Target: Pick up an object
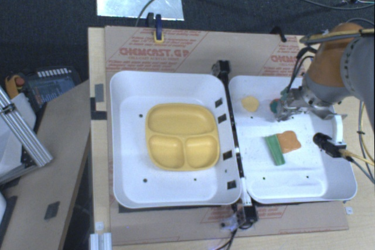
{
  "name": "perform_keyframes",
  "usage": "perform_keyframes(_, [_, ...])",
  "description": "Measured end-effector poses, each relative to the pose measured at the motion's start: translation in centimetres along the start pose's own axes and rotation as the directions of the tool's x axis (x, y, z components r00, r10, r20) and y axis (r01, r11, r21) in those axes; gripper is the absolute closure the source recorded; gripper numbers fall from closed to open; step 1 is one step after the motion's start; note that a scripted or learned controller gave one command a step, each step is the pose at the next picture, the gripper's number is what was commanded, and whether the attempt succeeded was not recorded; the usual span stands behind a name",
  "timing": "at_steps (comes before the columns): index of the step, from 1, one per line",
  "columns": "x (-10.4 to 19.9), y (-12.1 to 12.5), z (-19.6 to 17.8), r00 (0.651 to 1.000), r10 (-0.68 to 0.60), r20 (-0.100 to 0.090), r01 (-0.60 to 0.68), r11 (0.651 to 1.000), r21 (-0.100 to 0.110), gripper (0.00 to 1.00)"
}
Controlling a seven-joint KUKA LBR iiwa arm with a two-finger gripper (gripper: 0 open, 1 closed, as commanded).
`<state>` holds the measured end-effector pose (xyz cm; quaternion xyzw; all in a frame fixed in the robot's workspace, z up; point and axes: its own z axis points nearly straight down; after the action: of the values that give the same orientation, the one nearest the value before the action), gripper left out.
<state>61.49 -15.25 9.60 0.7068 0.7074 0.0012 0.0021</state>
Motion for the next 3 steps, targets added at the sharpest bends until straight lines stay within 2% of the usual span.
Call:
perform_keyframes(1, [-0.2, 0.2, -4.3, 1.000, -0.002, 0.000, 0.002, 1.000, 0.000, 1.00])
perform_keyframes(3, [-0.3, 0.5, -16.3, 1.000, -0.004, 0.001, 0.004, 1.000, -0.002, 1.00])
